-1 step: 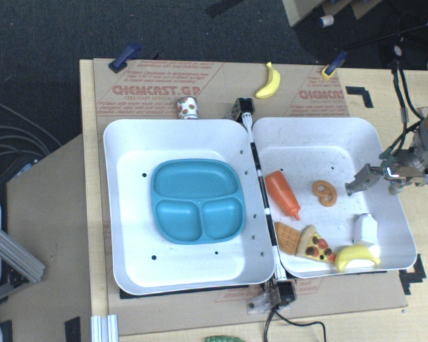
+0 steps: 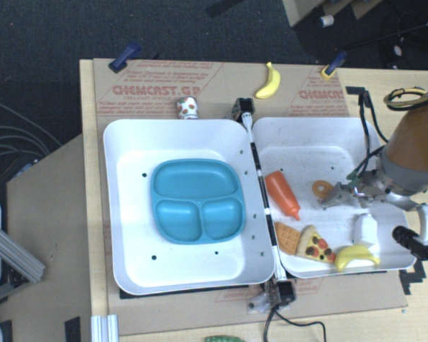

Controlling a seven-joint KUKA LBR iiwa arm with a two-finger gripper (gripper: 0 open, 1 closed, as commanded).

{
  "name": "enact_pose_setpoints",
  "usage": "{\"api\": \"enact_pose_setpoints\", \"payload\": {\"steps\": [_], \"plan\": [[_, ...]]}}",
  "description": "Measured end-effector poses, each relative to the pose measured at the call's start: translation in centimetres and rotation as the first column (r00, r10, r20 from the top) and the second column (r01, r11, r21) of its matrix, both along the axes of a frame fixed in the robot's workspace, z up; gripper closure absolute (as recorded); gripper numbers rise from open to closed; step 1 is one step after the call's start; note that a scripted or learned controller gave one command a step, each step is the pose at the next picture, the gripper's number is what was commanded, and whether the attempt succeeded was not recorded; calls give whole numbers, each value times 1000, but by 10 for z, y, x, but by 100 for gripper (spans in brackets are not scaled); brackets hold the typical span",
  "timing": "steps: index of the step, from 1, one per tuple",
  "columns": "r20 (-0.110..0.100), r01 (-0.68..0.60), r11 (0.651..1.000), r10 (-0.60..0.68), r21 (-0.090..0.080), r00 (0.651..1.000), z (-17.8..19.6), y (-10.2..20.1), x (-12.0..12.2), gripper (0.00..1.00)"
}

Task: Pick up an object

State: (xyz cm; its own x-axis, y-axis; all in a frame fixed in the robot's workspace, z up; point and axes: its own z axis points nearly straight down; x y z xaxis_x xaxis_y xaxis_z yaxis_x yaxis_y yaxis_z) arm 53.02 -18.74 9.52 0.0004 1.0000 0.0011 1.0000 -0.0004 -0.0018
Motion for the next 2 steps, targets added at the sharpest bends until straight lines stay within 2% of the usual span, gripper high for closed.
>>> {"api": "enact_pose_setpoints", "payload": {"steps": [1,2], "plan": [[2,-1,1000,1,0,1000,-11,54,66,0],[4,-2,1000,2,-1,1000,-1,54,66,100]]}}
